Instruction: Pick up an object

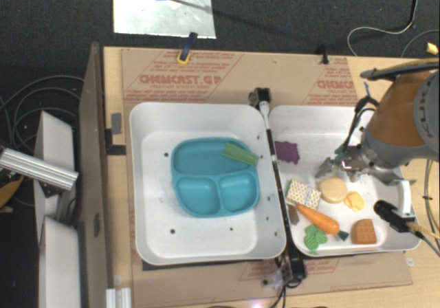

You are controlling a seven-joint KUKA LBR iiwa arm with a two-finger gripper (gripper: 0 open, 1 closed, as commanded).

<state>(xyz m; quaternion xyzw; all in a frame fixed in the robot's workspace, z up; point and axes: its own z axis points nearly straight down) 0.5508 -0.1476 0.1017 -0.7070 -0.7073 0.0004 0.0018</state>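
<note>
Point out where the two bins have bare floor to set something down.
Left bin: open floor all around the blue tray, widest along the near edge. Right bin: free strip at the far side, behind the purple piece. Crowded: its near half, around the carrot, round slice and end effector.

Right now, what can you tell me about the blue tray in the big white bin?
The blue tray looks like smooth plastic, rounded at its corners, lying flat in the middle of the left white bin. It has three compartments: one wide one along the far side and two smaller ones side by side nearer the camera. A green strip-shaped toy rests across its far right corner, partly in the wide compartment. The gripper is over the other bin, away from it.
</note>
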